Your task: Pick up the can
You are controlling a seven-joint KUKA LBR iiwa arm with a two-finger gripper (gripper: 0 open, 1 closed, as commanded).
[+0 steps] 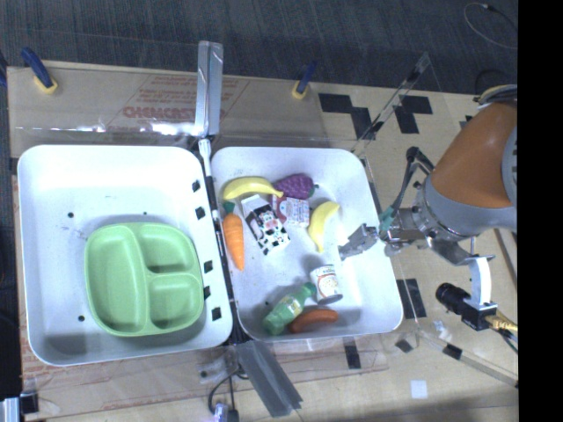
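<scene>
The can [327,283] is small, with a white label and a dark top. It stands in the right bin [374,200] near the front right corner. My gripper [357,240] hangs over the bin's right side, a little behind and to the right of the can, apart from it. The grey arm with its orange band [475,161] reaches in from the right.
Around the can lie a green bottle [287,309] and a red-orange item [313,319] at the front. Behind are two bananas [249,186] [322,221], purple grapes [296,185], a small carton [266,225] and a carrot [233,240]. The left bin holds a green divided plate [145,278].
</scene>
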